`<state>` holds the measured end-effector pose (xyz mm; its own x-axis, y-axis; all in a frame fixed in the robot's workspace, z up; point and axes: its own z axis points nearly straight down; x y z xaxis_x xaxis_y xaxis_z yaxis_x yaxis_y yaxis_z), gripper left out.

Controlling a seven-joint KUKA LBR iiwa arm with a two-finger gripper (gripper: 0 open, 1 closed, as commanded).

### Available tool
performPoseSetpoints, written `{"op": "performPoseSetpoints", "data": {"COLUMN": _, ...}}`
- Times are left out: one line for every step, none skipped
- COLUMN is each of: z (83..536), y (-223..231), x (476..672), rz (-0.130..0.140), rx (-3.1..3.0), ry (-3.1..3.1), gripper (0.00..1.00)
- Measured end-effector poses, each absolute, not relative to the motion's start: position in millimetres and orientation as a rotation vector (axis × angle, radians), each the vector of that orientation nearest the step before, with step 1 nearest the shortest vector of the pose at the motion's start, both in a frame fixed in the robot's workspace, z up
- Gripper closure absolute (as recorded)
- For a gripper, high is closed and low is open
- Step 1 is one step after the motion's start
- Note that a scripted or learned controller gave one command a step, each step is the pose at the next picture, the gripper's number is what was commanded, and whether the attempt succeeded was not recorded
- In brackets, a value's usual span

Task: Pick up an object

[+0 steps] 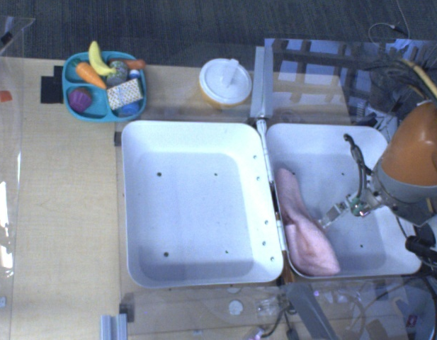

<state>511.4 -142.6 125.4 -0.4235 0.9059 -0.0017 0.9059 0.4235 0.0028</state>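
**Cloth against the wall, claw beside it with nothing held**

I saw the claw [333,215] low in the right bin [324,144], its two fingers a little apart and bare; nothing sat between them. The pink cloth [301,225] lay just to the claw's left, the near fingertip close to its edge, though I could not tell whether they touched.

My worry was the cloth's position. It hugged the bin's left wall, on the far side from the claw, so a closing finger could have slid over the soft fold and pinched air, or caught only a thin edge that would slip free on the lift. A push that way could also have jammed the cloth tighter into the wall, or struck the wall itself.

The cloth was a long, rolled strip. Its long axis ran along that wall, from a narrow end up and away from the claw to a broader, rounded end below the claw, leaning slightly toward the claw's side there.
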Motion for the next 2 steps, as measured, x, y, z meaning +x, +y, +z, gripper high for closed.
{"op": "performPoseSetpoints", "data": {"z": 91.7, "y": -98.3, "x": 521.4, "rz": 0.008, "rx": 1.619, "ry": 2.674, "gripper": 0.0}}
{"op": "performPoseSetpoints", "data": {"z": 104.0, "y": -96.7, "x": 524.4, "rz": 0.016, "rx": 1.614, "ry": 2.67, "gripper": 1.0}}
